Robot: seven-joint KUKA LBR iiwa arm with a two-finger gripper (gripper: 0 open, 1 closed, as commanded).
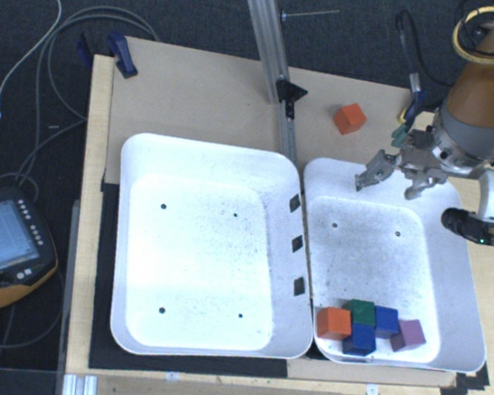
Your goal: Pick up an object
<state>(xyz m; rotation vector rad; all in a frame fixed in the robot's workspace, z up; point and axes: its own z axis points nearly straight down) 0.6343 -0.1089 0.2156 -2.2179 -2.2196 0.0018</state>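
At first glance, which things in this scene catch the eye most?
A cluster of coloured blocks sits in the near corner of the right bin. One orange block lies alone on the bench beyond the bins. The claw hangs over the right bin's far edge.

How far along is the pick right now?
Done: nothing visibly picked. The orange, green, two blue and purple blocks sit clustered at the right bin's near edge. In hand: nothing; the gripper hangs open over that bin's far edge, well away from them. Left: travel to the cluster, descend, grasp, lift.
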